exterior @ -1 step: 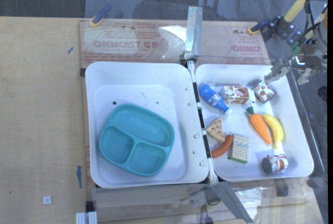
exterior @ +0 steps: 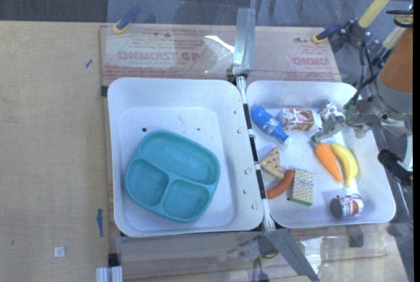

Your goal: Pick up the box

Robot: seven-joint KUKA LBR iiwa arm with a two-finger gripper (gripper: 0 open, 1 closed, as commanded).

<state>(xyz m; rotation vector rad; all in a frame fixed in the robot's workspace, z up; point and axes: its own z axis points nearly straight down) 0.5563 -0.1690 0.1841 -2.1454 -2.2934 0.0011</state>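
**Gripper over right bin, box not gripped**

Landmark = carrot (exterior: pixel 327 161), lying in the right bin (exterior: pixel 387 208).

- Gripper (exterior: pixel 326 128) sits just up-left of the carrot's top end, low over the bin floor. Can't tell from this angle how far the fingers are spread; nothing visibly between them.
- Box (exterior: pixel 302 186), patterned with a green edge, lies flat down-left of the carrot, close by and clear of the gripper.
- Small brown-and-white carton (exterior: pixel 300 119) up-left of the carrot, just left of the gripper.
- Blue bottle (exterior: pixel 269 124) further left of the carton, tilted.
- Banana (exterior: pixel 347 162) right beside the carrot on its right, roughly parallel.
- Can (exterior: pixel 347 206) on its side below the carrot, near the bin's lower right corner.
- Sausage (exterior: pixel 280 184) and pizza slice (exterior: pixel 272 161) left of the carrot, beside the box.
- Left bin (exterior: pixel 125 103), well left of the carrot, holds a teal divided plate (exterior: pixel 172 174).
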